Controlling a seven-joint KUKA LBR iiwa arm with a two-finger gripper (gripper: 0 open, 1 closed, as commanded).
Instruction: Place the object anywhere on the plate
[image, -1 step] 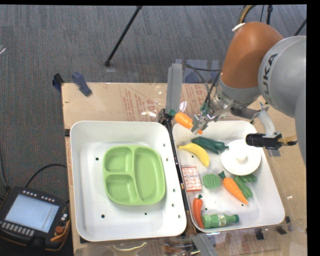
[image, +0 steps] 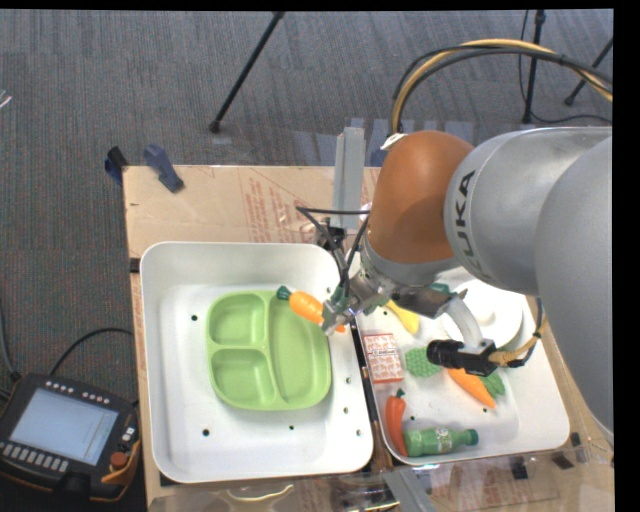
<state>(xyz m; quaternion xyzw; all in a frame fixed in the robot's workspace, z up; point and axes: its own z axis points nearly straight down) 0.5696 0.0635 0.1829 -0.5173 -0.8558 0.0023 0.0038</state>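
A green three-compartment plate (image: 268, 352) lies in the left white bin (image: 170, 300). A small orange toy carrot (image: 306, 306) with a green top hangs over the plate's upper right rim, its green end pointing left. My gripper (image: 337, 306) is at the carrot's right end, above the divide between the two bins, and its fingers appear shut on the carrot. The big grey arm with its orange band (image: 420, 205) hides much of the right bin's back.
The right bin (image: 540, 420) holds a red-and-white packet (image: 383, 357), a red pepper (image: 396, 420), a green bottle (image: 441, 438), another carrot (image: 470, 386), a green piece (image: 421, 362) and a yellow piece (image: 403, 318). A teach pendant (image: 65, 428) lies at lower left.
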